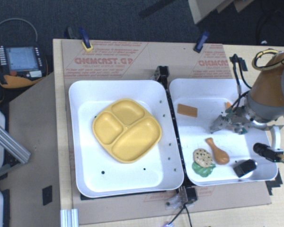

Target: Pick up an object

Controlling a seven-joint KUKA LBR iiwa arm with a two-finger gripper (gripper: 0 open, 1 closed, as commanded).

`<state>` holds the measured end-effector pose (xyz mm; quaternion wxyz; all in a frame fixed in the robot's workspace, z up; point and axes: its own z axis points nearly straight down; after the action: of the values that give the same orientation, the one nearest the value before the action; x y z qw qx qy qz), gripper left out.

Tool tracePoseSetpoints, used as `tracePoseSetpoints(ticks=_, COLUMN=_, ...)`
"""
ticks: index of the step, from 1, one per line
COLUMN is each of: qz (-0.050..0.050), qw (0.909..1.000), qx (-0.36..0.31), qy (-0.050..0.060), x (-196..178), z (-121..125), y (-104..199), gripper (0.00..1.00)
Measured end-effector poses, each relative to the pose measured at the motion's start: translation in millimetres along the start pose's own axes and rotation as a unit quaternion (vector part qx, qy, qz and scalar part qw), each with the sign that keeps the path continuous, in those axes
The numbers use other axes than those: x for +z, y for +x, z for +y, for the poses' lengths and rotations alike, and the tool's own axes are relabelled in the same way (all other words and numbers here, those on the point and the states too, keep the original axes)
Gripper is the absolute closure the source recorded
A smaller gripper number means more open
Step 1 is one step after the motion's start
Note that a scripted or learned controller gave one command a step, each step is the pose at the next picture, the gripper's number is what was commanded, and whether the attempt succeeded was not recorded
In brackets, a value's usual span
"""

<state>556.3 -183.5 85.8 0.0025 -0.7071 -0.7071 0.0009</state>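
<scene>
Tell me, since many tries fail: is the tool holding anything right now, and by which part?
Nothing is seen held. The tool hangs above the right bin, apart from the orange block and the wooden spoon.

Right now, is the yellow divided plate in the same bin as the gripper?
No: the yellow divided plate lies in the left bin, the gripper over the right bin.

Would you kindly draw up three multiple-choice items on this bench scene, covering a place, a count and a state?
1. Where is the yellow divided plate?
A. left bin
B. right bin
C. on the cardboard

2. How many compartments has the plate?
A. two
B. three
C. five

3. How does the gripper stand to the orange block?
A. clamped on it
B. apart from it
C. resting on top of it

Answers: 1 A, it lies in the left bin. 2 B, two small and one large. 3 B, bare bin floor shows between them.
</scene>
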Motion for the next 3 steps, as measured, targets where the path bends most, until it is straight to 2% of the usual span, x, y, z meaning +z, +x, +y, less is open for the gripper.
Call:
tracePoseSetpoints(ticks=1, qz=-0.002, qw=1.0000, qx=0.000, qy=-0.003, x=-14, z=1, y=-1, gripper=1.00)
tracePoseSetpoints(ticks=3, qz=-0.003, qw=1.0000, qx=-0.001, qy=-0.006, x=-126, z=4, y=15, gripper=1.00)
